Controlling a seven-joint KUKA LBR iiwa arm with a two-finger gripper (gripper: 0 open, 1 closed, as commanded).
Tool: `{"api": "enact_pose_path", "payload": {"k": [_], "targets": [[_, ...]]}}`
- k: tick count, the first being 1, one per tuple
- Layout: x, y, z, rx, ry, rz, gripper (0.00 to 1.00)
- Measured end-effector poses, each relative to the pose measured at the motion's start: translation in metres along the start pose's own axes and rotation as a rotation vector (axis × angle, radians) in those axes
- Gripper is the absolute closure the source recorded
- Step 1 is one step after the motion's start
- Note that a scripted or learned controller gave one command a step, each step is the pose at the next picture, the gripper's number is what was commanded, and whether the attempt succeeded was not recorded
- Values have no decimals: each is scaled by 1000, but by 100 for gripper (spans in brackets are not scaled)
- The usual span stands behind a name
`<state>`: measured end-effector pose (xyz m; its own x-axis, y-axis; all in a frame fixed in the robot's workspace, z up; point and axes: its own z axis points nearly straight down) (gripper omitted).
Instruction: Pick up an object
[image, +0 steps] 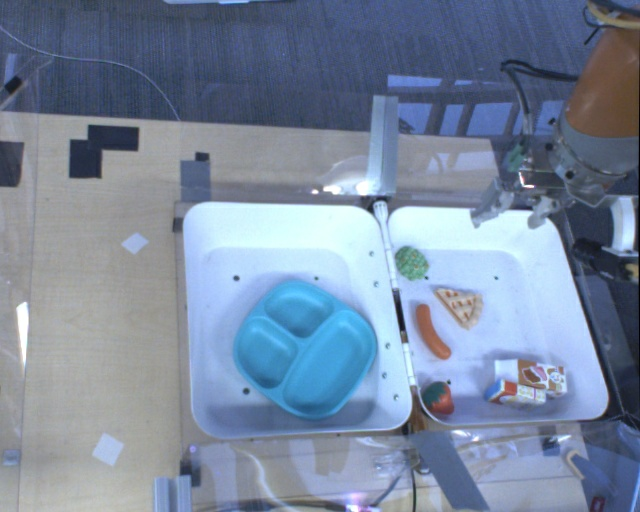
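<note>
My gripper (514, 211) hangs open over the far edge of the right bin (520, 262), its two grey fingers spread apart with nothing between them. Below it in that bin lie a green leafy ball (411, 262), a pizza slice (460, 306), an orange sausage (433, 331), a red strawberry-like fruit (437, 398) and a small printed carton (526, 382). All of these rest on the bin floor, well apart from the gripper.
The left bin (215, 300) holds a blue divided plate (305, 346). A metal post (384, 145) stands behind the seam between the bins. Cables (530, 85) run near the orange wrist band at the upper right.
</note>
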<state>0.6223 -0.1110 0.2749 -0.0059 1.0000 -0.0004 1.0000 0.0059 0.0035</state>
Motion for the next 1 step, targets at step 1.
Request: {"api": "enact_pose_path", "payload": {"k": [1], "targets": [[-30,-16,179,-1,0,282,0]]}}
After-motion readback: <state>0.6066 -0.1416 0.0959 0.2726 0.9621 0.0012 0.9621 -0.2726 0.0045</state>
